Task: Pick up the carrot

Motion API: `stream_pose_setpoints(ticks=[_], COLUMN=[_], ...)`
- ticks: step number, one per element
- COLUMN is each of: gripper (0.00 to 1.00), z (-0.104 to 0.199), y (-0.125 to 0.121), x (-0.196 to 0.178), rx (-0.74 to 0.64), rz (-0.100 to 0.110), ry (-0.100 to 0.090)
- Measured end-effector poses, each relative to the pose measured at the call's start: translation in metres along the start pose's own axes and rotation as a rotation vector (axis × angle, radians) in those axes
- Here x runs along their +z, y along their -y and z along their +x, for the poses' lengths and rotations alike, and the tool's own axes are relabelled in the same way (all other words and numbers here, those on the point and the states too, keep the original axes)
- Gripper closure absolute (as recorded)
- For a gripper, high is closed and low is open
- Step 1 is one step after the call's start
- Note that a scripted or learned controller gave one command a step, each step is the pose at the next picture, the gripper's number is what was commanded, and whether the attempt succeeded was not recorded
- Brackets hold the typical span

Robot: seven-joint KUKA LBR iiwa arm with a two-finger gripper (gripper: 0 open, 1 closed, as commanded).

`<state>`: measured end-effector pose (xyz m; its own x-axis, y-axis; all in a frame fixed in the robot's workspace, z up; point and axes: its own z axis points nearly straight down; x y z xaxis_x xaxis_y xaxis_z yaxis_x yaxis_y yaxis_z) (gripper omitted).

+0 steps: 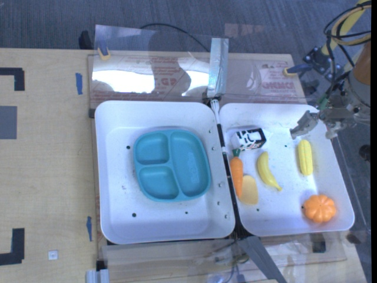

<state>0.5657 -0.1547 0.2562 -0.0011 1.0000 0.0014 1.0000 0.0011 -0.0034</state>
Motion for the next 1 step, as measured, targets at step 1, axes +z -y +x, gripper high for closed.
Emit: stream_pose_setpoints(ticks=[1], gripper=[0.00], z=[-0.0327], y=[0.0349], x=[0.1316], rx=[0.056], rz=[0.010], ry=[-0.001])
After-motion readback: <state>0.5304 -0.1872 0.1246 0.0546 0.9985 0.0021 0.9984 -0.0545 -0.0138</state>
